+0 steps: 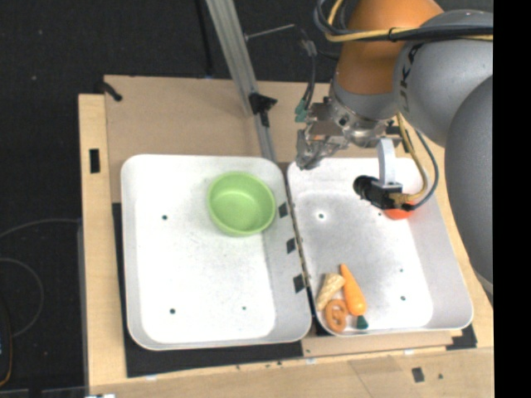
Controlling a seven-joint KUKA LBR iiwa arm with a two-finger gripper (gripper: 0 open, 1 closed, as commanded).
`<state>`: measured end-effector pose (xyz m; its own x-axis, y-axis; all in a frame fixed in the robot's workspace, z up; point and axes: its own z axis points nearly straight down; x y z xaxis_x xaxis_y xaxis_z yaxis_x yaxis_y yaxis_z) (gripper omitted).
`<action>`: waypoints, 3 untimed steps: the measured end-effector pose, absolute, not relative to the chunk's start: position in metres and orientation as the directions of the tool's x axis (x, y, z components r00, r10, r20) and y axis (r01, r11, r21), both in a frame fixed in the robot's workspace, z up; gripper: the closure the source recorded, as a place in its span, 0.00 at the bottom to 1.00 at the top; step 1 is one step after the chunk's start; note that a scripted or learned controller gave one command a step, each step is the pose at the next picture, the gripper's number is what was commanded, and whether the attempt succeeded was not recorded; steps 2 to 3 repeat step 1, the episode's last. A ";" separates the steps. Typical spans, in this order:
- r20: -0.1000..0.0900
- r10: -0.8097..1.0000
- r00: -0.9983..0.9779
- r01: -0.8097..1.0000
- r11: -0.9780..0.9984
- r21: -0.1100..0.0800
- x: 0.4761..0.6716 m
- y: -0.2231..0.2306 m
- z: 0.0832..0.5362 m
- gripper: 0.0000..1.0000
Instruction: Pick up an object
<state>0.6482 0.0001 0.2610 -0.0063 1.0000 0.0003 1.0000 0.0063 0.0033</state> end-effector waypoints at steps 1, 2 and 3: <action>0.001 1.000 -0.007 1.000 0.007 -0.001 0.643 0.057 0.246 1.00; 0.001 1.000 -0.007 1.000 0.007 -0.001 0.643 0.057 0.246 1.00; 0.001 1.000 -0.007 1.000 0.007 -0.001 0.643 0.057 0.246 1.00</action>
